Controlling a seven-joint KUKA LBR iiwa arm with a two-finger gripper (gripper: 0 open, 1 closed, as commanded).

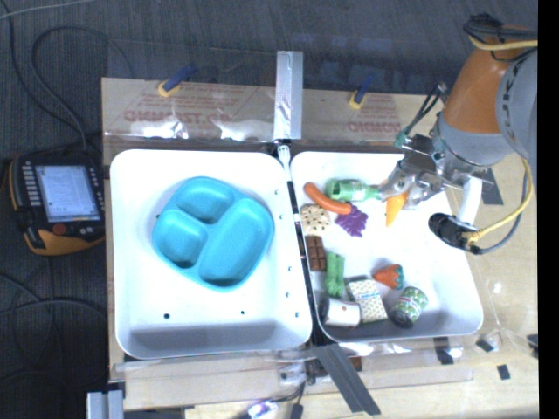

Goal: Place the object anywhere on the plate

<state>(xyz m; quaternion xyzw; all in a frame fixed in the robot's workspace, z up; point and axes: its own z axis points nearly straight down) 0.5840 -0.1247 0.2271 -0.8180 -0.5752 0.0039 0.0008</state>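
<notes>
Left bin (131,321): blue three-compartment plastic plate (212,230). Right bin (454,308): red sausage (327,197), green bottle (351,188), purple grape cluster (351,222) and other toy foods. Upper right: gripper (400,195), fingers closed on a small orange carrot-shaped piece (395,206), raised above the right bin.

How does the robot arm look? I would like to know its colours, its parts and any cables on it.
The arm is grey with a broad orange band above the wrist. Its gripper is a small metallic grey assembly. A yellow cable loops down from the wrist beside a black cylindrical part, and a thin dark cable runs along the wrist.
</notes>
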